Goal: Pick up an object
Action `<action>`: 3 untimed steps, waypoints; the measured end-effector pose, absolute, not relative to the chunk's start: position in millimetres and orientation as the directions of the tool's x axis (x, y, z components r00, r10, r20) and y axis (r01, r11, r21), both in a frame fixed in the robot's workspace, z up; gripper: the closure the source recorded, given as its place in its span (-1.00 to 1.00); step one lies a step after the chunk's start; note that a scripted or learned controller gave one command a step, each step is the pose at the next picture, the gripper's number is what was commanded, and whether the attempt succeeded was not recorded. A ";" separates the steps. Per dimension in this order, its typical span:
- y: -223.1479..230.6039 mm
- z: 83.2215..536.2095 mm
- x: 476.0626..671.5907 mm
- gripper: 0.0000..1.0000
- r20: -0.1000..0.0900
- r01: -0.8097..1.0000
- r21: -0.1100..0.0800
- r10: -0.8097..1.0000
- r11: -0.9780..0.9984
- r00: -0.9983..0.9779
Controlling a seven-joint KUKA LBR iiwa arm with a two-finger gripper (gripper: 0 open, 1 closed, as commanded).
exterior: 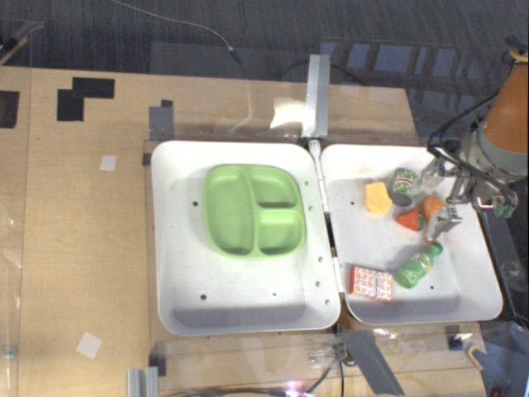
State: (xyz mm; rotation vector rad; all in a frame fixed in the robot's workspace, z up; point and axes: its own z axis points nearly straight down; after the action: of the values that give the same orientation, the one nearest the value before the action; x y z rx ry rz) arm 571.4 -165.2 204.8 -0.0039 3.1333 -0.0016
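My gripper (442, 198) hangs over the right bin (471, 300), reaching in from the right, open. Its two fingers stand apart, one near the can (403, 185) and one near the green bottle (417, 266). A small orange piece (432, 206) lies just below and between them, with a red piece (408, 219) touching its left side. I cannot see the fingers closed on anything. A yellow block (378, 198) lies left of the can. A red and white box (371, 282) lies near the front wall.
The left bin (178, 296) holds a green divided plate (254, 210). A metal post (317, 98) stands behind the seam between the bins. The arm's orange band (508, 118) is at the right edge.
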 end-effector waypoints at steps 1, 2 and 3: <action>-158.8 99.0 574.1 -1.00 -0.012 0.373 0.002 0.373 0.928 -0.928; -156.9 110.6 576.5 1.00 -0.019 0.367 0.003 0.367 0.930 -0.930; -93.8 90.9 587.1 1.00 -0.012 0.709 0.012 0.709 0.705 -0.705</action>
State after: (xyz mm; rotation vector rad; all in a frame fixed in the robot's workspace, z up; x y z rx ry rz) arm 587.1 -93.8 90.9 1.2001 2.8865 0.0103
